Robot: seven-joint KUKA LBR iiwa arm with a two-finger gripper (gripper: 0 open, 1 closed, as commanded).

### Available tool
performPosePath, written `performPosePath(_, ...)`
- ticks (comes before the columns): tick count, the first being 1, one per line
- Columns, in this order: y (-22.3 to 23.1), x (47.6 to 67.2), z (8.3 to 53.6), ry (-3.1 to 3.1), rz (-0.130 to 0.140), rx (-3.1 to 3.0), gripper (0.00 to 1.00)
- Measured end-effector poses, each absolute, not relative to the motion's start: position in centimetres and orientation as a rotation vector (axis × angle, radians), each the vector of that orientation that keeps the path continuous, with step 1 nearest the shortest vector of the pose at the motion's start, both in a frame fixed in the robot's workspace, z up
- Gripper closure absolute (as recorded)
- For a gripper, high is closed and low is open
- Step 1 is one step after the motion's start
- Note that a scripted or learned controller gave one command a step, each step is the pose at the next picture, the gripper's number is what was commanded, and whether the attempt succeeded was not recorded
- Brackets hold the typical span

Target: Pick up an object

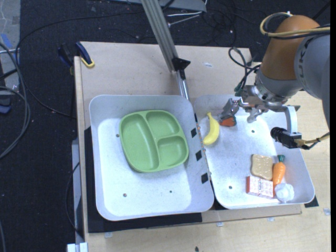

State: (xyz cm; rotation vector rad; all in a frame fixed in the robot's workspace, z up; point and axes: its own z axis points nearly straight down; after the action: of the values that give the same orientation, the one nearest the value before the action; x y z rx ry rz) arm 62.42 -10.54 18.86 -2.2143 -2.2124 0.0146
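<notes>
1. Nearest, a cracker (262, 166), carrot (279, 172) and pink packet (260, 187) are lying in the right bin (236, 156).
2. Farther back, the banana (211, 130) is resting near the bin's left wall; it looks light, smooth and curved, best pinched across its middle.
3. Beyond, the gripper (241, 111) is hovering with fingers apart beside a small red piece (228, 122).

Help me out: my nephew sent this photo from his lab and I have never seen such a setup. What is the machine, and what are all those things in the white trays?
It is a single robot arm, grey and orange, seen from a camera above the bench. Its tool hangs over the right bin, close above a small red object. That bin also holds a banana, a cracker, a carrot and a pink packet. The left bin holds a green divided plate. Whether anything is gripped is unclear.
</notes>
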Motion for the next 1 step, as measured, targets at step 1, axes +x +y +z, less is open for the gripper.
performPosePath(1,-10.52,62.73,19.74,-2.223,0.0,-2.22,0.0)
